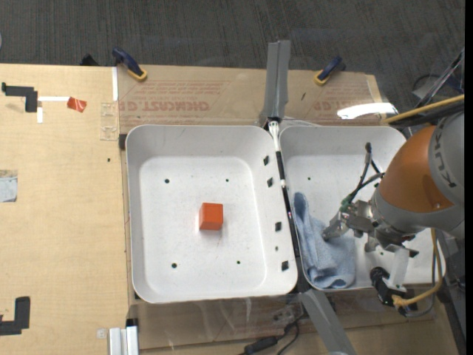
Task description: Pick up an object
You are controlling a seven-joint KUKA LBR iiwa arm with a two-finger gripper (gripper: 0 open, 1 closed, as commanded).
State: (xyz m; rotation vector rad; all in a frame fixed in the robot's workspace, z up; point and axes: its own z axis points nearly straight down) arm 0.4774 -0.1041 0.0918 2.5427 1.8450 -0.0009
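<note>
In the right bin (347, 150), low over the floor: hand (334, 229) poised at the upper right edge of a crumpled blue cloth (319, 251). Hand state: cannot tell from this view. Nothing visibly held.

Nearest candidate: the blue cloth, bunched against the left wall of the right bin, running from mid-wall down to the front corner. Judged soft, light and limp; likely to drape and sag when lifted, with no risk of breakage. Best taken at a raised fold near the middle of the bundle, pinched from above, not at a thin trailing edge that could slip free.

Second candidate: a small orange block (211, 217), alone near the centre of the left bin (148, 154), well apart from the hand. Judged rigid and light, with flat opposite faces suited to a straight two-sided grip; smooth faces may slide if gripped off-centre.

Surface: both bins white, shallow, smooth-floored, touching along a shared middle divider. Beneath them, a cardboard-covered tabletop (59, 198) held by clamps at the far edge.

Room: ample clearance around the block; tight beside the cloth, close to the bin wall.
</note>
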